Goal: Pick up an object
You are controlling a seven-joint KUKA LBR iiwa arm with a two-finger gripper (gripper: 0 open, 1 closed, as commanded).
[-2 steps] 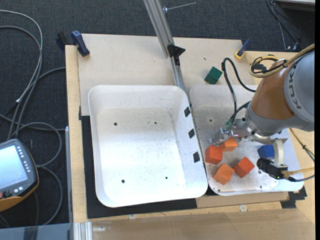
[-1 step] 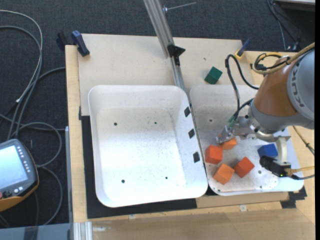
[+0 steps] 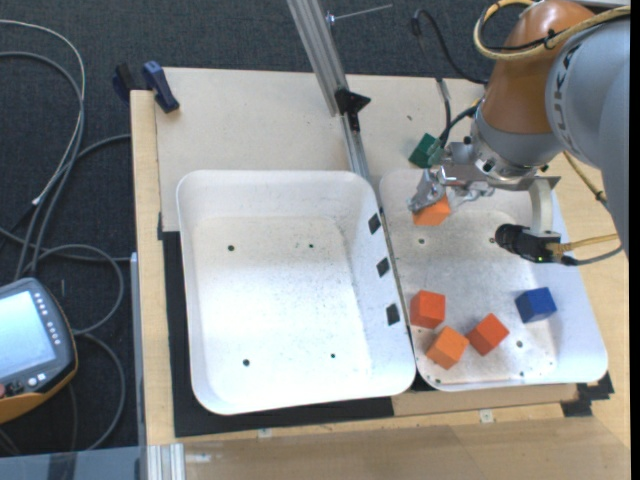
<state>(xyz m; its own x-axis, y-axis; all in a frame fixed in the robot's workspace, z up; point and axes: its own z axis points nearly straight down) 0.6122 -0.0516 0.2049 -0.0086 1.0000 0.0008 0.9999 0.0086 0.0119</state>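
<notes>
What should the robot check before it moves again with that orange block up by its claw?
1. An orange block sits right at the gripper tips: ok.
2. The block is truly clamped between the fingers: cannot tell, the wrist hides the grip.
3. The block is lifted off the right bin floor: cannot tell from this slanted view.
4. The other blocks, three orange and one blue, lie apart from the gripper near the bin's front: ok.
5. The green block beside the wrist is out of the way: not ok, it sits close.
</notes>
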